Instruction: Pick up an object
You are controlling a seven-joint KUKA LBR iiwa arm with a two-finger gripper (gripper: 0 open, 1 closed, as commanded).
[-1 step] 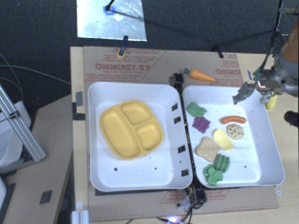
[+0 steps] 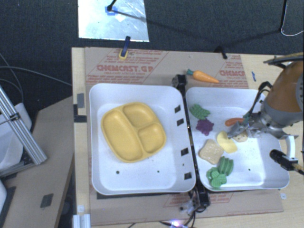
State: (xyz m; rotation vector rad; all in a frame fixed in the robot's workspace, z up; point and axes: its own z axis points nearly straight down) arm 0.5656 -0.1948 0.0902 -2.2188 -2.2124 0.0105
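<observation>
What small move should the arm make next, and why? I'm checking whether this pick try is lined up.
Probably a short straight descent. The pincer hangs in the right bin over a small pale piece, between the orange-red piece and the yellow piece. No object shows between its tips, so nothing looks grasped.

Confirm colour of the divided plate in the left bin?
Yellow. The divided plate sits in the left bin, plain in the camera view.

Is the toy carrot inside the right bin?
No, the toy carrot lies on the cardboard just beyond the far rim of the right bin.
</observation>
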